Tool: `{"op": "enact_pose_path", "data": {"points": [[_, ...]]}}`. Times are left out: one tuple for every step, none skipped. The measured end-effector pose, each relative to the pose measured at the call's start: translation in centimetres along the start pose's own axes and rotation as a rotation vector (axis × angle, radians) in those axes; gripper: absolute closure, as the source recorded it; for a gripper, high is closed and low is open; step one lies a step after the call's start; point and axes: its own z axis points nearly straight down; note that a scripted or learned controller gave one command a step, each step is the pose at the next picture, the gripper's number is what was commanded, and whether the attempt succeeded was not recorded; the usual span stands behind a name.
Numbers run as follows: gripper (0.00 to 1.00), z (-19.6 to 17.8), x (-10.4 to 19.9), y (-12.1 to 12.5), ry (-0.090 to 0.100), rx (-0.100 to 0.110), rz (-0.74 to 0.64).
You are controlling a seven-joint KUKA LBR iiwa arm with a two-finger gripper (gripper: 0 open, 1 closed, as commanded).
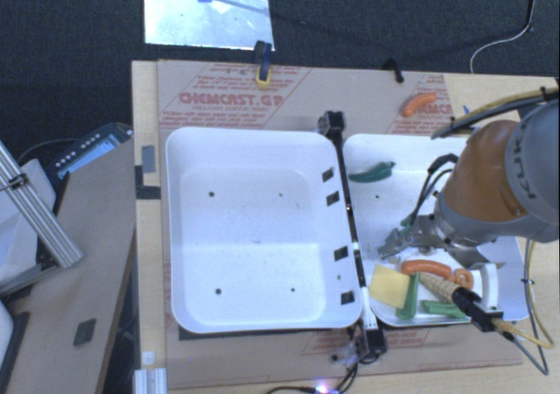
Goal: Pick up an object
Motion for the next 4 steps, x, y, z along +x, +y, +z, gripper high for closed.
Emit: {"op": "enact_pose_path", "data": {"points": [[1.0,-15.8,-0.7,1.9,-0.004,-0.016,-0.002],[1.0,-21.9,4.4,-1.9,0.001,-0.005,-0.006],[1.0,-21.7,11.2,-1.9,0.002,0.001,-0.009],[1.0,-21.8,19.2,3.2,0.003,-0.001,-0.01]]}}
